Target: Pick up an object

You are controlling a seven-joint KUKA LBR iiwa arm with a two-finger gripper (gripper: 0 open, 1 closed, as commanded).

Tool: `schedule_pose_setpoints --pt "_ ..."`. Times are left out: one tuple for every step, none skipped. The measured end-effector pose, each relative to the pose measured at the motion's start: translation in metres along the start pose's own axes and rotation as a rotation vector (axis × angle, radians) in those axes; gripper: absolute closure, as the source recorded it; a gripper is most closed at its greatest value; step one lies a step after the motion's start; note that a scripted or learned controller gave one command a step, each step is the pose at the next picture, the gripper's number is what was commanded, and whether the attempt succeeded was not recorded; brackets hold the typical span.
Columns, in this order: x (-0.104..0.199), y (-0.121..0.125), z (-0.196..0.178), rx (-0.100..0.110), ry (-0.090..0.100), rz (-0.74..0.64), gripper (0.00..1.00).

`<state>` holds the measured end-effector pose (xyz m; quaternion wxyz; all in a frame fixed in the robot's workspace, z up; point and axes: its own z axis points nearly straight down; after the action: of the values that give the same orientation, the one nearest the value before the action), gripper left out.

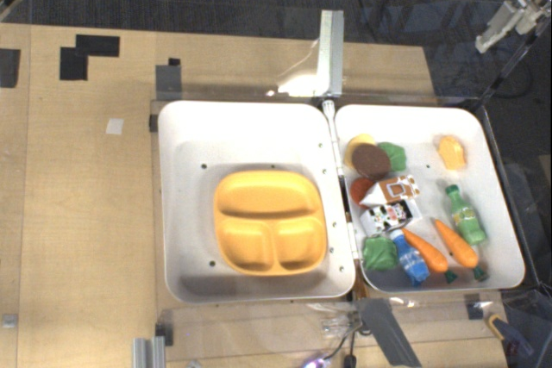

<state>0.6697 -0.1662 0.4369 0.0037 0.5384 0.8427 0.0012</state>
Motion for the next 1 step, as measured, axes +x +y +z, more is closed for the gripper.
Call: schedule_pose_setpoints --pt "0.0001 0.0014 -0.0134 -0.007 -0.005 -0.002 1.00"
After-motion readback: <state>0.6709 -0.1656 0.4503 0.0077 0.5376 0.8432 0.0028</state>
